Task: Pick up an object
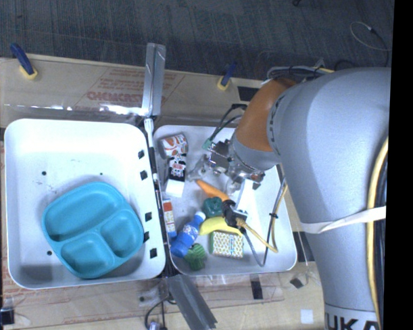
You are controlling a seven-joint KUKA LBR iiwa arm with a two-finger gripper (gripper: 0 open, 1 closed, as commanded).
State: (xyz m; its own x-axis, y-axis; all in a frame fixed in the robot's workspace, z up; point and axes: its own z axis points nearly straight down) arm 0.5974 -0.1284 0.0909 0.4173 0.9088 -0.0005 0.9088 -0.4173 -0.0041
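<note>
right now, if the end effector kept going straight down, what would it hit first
Most likely the orange carrot-shaped toy lying just below the end effector in the right white bin, though depth is hard to judge from this slanted view.

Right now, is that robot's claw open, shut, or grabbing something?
Two-finger gripper: low over the cluttered right-hand white bin; whether it grips anything cannot be told.

Right bin [279,259] crammed – bottle [184,239], banana [216,225], carrot [212,189] packed close; open floor in left bin [72,144] above blue tray [93,229].
</note>
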